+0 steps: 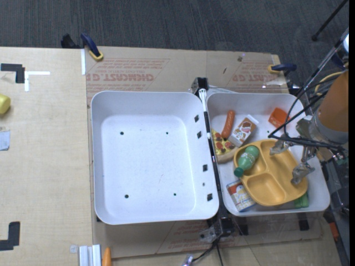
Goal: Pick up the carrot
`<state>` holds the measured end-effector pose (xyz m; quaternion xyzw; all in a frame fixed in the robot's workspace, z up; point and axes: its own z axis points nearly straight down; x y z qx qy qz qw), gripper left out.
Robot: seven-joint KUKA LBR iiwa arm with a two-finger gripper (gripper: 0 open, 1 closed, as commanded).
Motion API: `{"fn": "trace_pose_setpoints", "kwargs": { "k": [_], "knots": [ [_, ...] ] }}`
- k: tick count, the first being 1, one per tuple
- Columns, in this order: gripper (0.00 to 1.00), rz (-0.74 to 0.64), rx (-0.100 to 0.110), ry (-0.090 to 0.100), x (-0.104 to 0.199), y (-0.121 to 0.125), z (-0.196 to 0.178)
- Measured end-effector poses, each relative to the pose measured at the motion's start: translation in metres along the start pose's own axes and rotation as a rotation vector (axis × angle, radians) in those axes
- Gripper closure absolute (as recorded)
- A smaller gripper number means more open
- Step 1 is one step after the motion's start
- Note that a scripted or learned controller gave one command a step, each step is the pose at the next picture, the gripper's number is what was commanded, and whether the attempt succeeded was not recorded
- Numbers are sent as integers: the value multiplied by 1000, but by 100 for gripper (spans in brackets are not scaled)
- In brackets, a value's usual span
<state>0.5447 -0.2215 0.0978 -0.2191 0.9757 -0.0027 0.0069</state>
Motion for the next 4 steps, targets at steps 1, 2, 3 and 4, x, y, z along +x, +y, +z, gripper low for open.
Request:
{"fn": "trace_pose_setpoints", "kwargs": {
  "k": [1,2,3,4],
  "knots": [
    [100,1,2,-6,-3,0,-10],
    [0,1,2,-6,-2,0,-10],
    [100,2,5,-13,-5,-1,-21],
    [0,2,5,-13,-5,-1,-21]
  ]
}}
